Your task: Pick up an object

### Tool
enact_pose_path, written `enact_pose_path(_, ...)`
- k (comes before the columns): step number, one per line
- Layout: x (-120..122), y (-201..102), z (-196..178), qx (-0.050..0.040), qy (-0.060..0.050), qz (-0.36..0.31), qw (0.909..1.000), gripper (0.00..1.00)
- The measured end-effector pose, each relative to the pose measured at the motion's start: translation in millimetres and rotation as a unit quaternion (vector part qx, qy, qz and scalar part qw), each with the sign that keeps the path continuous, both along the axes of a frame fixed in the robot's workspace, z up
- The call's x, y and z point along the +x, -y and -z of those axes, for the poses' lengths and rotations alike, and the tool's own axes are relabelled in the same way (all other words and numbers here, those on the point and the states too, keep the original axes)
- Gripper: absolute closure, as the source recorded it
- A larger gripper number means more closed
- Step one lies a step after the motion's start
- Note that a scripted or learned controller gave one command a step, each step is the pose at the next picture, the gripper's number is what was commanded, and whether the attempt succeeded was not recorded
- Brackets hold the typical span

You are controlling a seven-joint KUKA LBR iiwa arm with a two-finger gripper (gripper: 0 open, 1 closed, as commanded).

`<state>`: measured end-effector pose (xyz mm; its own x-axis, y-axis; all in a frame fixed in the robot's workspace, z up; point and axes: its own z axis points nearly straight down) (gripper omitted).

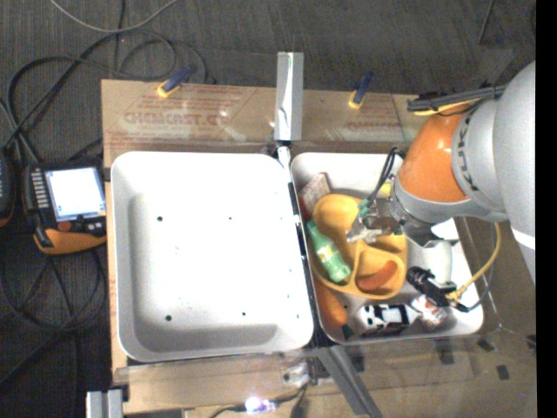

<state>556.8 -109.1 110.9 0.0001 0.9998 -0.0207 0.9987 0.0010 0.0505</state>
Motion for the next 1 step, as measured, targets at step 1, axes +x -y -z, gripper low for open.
enact_pose_path(1, -1.8, -1.2, 3.1, 0.0008, -0.004, -0.001, 1.0, 0.0)
